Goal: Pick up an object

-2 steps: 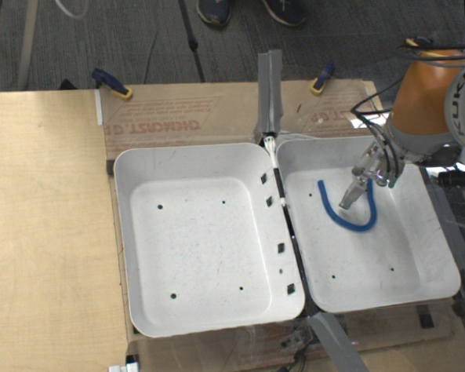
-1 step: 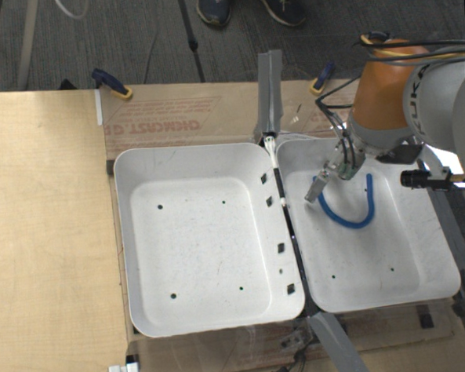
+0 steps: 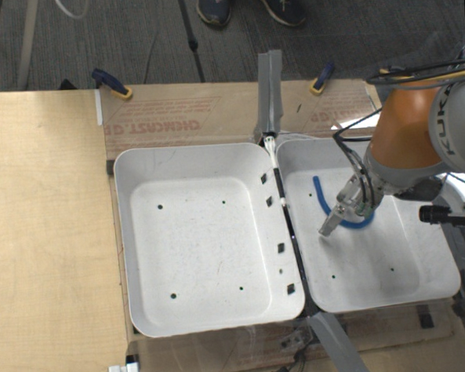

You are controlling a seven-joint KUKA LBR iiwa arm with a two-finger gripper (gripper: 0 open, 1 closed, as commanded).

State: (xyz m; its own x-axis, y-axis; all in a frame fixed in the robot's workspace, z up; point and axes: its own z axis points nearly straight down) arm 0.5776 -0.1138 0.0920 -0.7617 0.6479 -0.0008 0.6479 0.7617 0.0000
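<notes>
Seen from above, the grey arm's gripper (image 3: 334, 221) is low in the right bin (image 3: 396, 289), at centre right of the frame, touching a curved blue object (image 3: 321, 196); its grip state cannot be told, so pickup looks unfinished.

Two bins sit side by side on the counter (image 3: 47, 232), the left bin (image 3: 130, 250) touching the right bin (image 3: 427, 287) along a shared middle edge. An upright post (image 3: 271, 92) rises at the far end of that seam. A curved tube (image 3: 324, 199) lies in the right bin, toward its far left part. The pincer (image 3: 333, 224) hangs over the right bin, at the tube's near end, with the arm (image 3: 410, 131) reaching in from the right. Two clamps (image 3: 110, 83) grip the counter's far edge, one on each side of the post.
</notes>
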